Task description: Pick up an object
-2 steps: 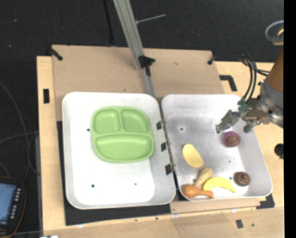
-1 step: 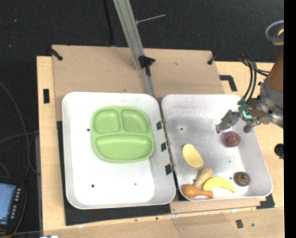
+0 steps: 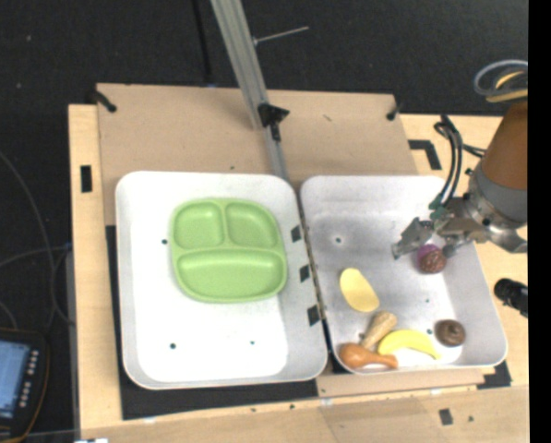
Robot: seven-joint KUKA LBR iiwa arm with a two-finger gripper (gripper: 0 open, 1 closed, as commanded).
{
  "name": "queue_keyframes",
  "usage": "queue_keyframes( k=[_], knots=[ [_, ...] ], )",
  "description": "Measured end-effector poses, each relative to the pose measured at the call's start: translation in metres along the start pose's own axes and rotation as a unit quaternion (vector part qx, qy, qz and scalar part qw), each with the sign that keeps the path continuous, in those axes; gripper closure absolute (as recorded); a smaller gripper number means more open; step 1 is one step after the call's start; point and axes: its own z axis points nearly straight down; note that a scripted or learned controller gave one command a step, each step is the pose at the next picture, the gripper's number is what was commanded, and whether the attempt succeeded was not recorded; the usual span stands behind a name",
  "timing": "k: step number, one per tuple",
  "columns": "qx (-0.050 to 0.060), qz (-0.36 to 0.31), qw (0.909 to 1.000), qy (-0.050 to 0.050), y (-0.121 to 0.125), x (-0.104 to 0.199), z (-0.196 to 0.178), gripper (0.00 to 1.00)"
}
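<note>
Orange toy (image 3: 367, 357) & banana (image 3: 410, 343) sit at front rim; gripper (image 3: 426, 245), fingers spread, over purple ball (image 3: 431, 260) — approach step, next: descend & clamp.

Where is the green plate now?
The green plate lies in the left bin, toward its far side, apart from the toys in the right bin.

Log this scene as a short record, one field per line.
left bin: green divided plate
right bin: purple round item, yellow oval piece, banana, tan piece, orange piece, brown round item
gripper: over the right bin, just above the purple round item
grasp: cannot tell
</note>
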Motion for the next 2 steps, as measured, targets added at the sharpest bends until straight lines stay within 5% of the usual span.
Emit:
queue_keyframes(
  k=[2],
  knots=[
    [0.000,0.000,1.0000,0.000,-0.001,0.002,0.085,0.00]
  ],
)
